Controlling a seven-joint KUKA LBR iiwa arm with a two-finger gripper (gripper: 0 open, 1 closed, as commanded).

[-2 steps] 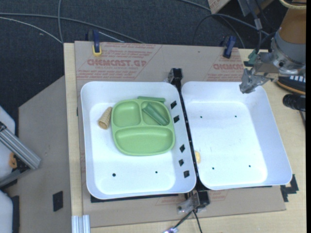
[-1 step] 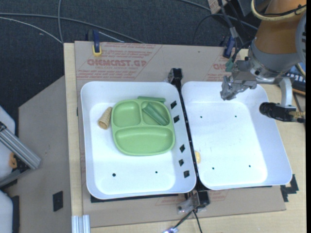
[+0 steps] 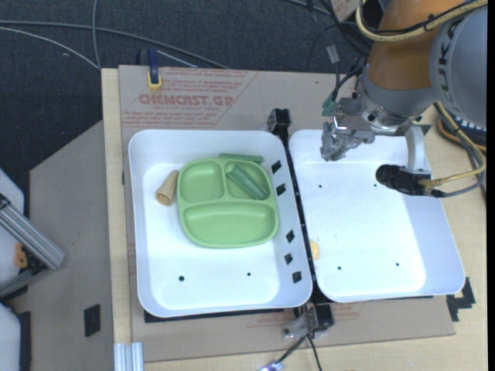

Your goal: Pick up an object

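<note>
Although the gripper (image 3: 338, 147) hangs over the far corner of the right bin (image 3: 387, 277), well apart from the green plate (image 3: 224, 222), I cannot tell from this view whether it is open or closed, and nothing shows in its grasp. The things to pick lie in the left bin (image 3: 209, 292). The green plate sits near the middle, a small cone (image 3: 167, 188) lies just beside its left edge, and a green stick-like piece (image 3: 249, 180) rests in the plate's far right compartment. The cone looks light and stiff, perhaps a toy, and I judge it is best taken across its narrow body. The plate seems rigid and smooth, so its thin rim is the only place to hold, and it may slip. Behind the plate, on the brown board (image 3: 186, 95), red letters read "CHEMCAST GP"; the smaller lines are too blurred to read.
</note>
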